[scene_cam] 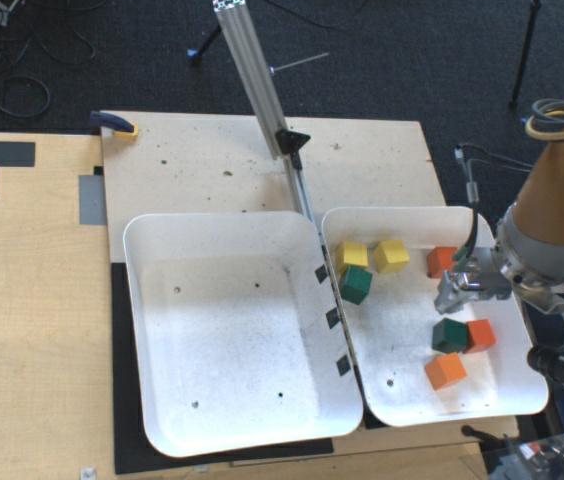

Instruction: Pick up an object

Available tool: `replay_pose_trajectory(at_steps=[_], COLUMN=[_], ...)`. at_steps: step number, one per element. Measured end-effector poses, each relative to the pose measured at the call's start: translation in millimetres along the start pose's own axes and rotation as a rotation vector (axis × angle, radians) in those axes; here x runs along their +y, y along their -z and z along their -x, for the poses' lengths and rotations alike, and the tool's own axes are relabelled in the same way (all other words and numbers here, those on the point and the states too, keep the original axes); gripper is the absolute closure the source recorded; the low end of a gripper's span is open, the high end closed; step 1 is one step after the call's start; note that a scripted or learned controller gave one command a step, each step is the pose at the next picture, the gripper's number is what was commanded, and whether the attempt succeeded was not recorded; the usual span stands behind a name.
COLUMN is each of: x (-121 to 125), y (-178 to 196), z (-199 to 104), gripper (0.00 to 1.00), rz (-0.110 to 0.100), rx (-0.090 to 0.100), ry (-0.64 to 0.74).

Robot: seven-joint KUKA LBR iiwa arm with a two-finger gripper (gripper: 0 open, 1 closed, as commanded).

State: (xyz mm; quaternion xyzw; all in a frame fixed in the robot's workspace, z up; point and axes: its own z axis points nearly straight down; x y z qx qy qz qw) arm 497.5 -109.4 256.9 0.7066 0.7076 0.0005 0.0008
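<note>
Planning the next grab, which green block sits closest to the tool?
The dark green block beside the orange-red block, just below the tool; the other green block sits by the divider.

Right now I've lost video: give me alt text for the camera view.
The gripper hangs over the right bin, just above a dark green block touching a red-orange one. An orange block lies nearer the front; two yellow blocks and a green one sit by the divider.
</note>
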Motion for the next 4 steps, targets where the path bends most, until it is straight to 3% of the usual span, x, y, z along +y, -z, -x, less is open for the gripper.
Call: replay_pose_trajectory(at_steps=[4], x=[56.0], y=[-14.3], z=[-204.5], gripper=[1.00], rz=[-0.004], rx=[0.001], ry=[0.003])
